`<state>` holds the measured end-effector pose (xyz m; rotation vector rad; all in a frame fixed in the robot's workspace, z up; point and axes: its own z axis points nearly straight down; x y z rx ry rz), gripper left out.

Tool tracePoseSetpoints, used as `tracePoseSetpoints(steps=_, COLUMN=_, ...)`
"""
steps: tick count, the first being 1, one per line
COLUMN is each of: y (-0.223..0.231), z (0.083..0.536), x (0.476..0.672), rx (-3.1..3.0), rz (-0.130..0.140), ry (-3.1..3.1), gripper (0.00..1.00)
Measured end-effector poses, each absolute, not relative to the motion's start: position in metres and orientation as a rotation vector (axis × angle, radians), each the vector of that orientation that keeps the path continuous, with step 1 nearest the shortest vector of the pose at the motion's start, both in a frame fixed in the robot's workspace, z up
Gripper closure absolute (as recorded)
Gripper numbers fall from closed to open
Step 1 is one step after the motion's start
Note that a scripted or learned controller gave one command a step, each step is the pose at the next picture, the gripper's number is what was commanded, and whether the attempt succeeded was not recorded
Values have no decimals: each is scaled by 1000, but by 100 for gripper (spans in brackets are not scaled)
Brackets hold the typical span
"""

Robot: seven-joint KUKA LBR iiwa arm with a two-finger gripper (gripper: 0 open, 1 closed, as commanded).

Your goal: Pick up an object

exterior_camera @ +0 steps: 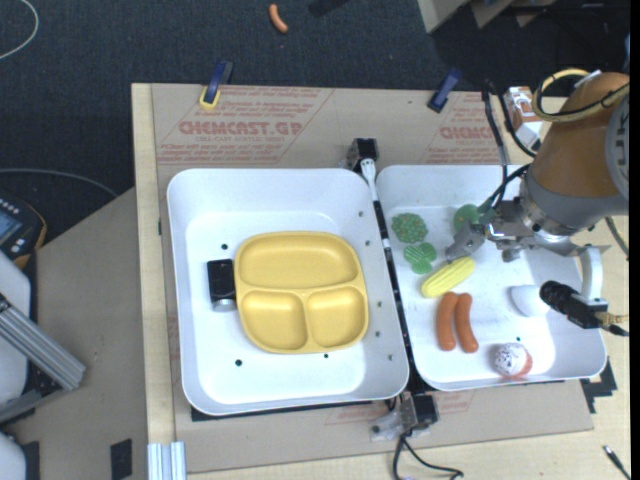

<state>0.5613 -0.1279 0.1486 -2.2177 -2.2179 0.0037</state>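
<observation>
Hovering tool (466,238), grip state unclear, just above yellow corn cob (447,277), lying tilted.

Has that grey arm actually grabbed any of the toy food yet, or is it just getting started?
Nothing looks lifted yet. The pincer sits low in the right-hand white bin, just above the yellow plastic corn cob, which lies on the bin floor. The grab and lift are left. The yellow divided plate in the left bin carries nothing.
</observation>
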Motion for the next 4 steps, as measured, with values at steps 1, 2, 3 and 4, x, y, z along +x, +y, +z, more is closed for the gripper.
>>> tracePoseSetpoints(steps=1, y=-132, z=96, x=570, rx=-2219, rz=3, ry=-2219, gripper=0)
tracePoseSetpoints(steps=2, y=-131, z=84, x=570, rx=-2219, rz=3, ry=-2218, gripper=0)
tracePoseSetpoints(steps=3, y=-131, z=95, x=571, rx=-2222, rz=0, ry=-2220, gripper=100)
tracePoseSetpoints(steps=4, y=-134, z=158, x=568, rx=-2225, rz=-3, ry=-2225, gripper=100)
